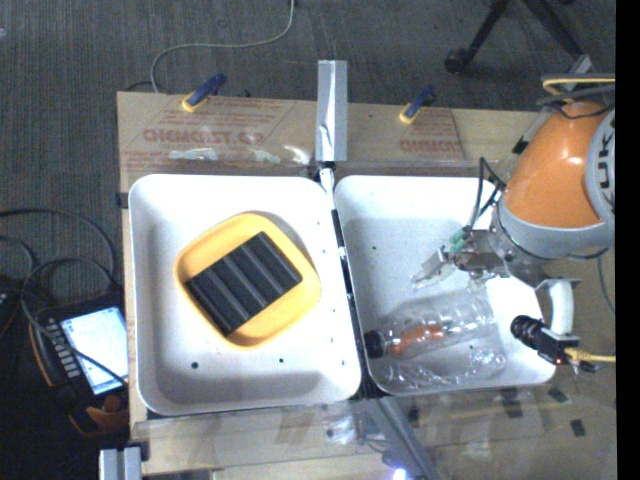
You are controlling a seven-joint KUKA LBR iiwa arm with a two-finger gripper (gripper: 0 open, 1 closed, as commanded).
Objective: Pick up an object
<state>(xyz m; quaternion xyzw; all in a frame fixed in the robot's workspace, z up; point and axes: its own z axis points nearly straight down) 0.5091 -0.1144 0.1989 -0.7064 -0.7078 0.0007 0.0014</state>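
The gripper [447,265] hangs low over the right bin [400,218]; whether it is clenched or released, I cannot tell. Just below it a clear plastic bottle [440,333] lies on its side near the bin's front edge. The left bin [160,208] holds a yellow tray [250,278] with black ridges, with room around it. Brown board [220,133] and grey carpet [80,28] lie beyond.

Two white bins [150,208] are seen on a tan bench [230,133] printed with faded red lettering. A yellow object [250,278] with a black ribbed centre is seen in one bin. A clear bottle [435,333], tinted orange inside and capped in black, is seen in the other. An orange and grey arm [560,183] is seen. Dark grey carpet [100,28] is seen.
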